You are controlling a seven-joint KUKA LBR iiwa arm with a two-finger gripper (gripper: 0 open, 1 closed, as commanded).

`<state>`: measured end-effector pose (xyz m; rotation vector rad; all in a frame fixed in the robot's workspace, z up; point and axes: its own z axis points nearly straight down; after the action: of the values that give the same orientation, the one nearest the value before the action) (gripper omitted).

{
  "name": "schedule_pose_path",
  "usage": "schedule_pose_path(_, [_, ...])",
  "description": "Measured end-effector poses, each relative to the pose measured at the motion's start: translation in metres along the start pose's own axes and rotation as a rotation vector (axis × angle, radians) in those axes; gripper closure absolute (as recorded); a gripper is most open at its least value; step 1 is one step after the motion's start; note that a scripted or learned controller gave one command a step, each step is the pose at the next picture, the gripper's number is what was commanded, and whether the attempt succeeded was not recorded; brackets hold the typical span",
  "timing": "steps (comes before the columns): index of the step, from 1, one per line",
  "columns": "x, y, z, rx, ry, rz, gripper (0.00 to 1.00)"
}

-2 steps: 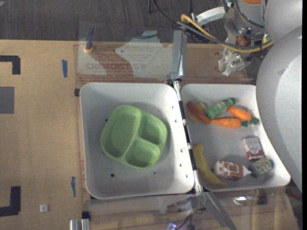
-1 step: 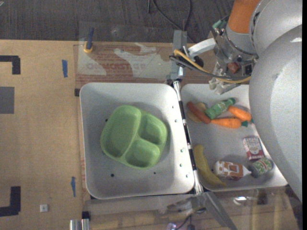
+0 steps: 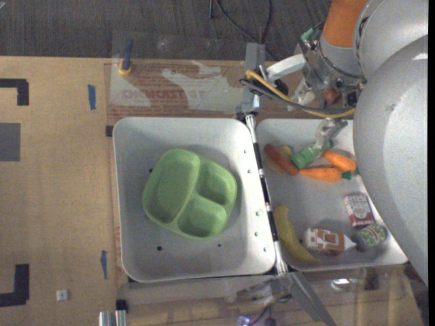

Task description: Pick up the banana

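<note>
The yellow banana [image 3: 291,235] lies in the right bin [image 3: 309,199], along its left wall near the front corner, its length running front to back. Beside its lower end rests a small carton [image 3: 326,241]. My gripper [image 3: 327,134] hangs over the back part of the same bin, above the carrots and well behind the banana. Nothing yellow is at the gripper. The grey arm with its orange band [image 3: 346,15] covers the bin's right side.
In the right bin are also a reddish sausage [image 3: 280,159], a green piece [image 3: 304,157], two orange carrots [image 3: 321,174], a red-labelled can [image 3: 357,209] and a green can [image 3: 371,235]. The left bin [image 3: 136,148] holds a green divided plate [image 3: 190,193].
</note>
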<state>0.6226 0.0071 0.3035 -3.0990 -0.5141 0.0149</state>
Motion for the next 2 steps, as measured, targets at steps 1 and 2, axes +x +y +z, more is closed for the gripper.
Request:
schedule_pose_path(1, [-0.047,-0.023,0.117,0.002,0.001,0.130,0.00])
schedule_pose_path(2, [-0.057,-0.104,0.123,0.000,0.002,0.129,0.00])
